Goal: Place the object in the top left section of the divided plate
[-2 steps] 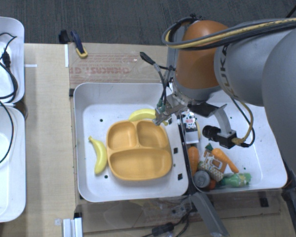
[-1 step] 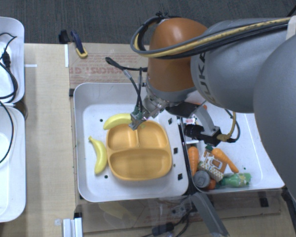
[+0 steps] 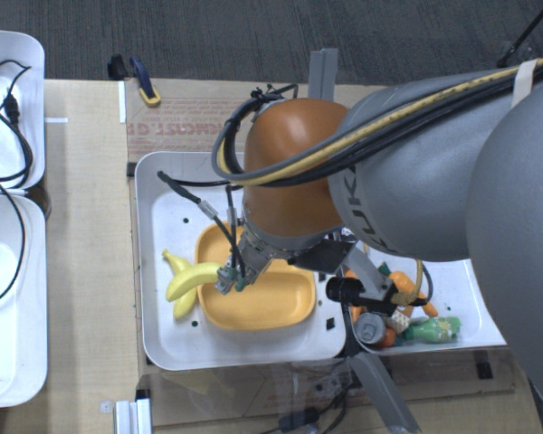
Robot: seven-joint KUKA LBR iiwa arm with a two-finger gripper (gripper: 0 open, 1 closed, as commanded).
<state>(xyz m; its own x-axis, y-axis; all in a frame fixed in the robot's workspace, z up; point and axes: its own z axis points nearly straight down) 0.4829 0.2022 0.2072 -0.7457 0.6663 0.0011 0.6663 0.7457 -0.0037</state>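
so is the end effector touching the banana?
Cannot tell. In the camera view the end effector overlaps the banana's right end at the yellow plate's left rim, but the slanted angle hides any gap.

Single fixed camera, high above the surface (image 3: pixel 81 242), angled down; gripper (image 3: pixel 231 281) near centre, arm (image 3: pixel 416 170) looming close at right.

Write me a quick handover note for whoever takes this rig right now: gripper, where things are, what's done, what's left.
Gripper: low over the left rim of the yellow plate, beside the bananas. A hold on anything can't be confirmed.
Bananas: lying in the white bin, against the plate's left edge, not on the plate.
Other toys: piled at the bin's right end.
Done: nothing placed on the plate that I can see.
Left: grasp the object and set it in the plate's top left section. The arm hides the plate's upper part.
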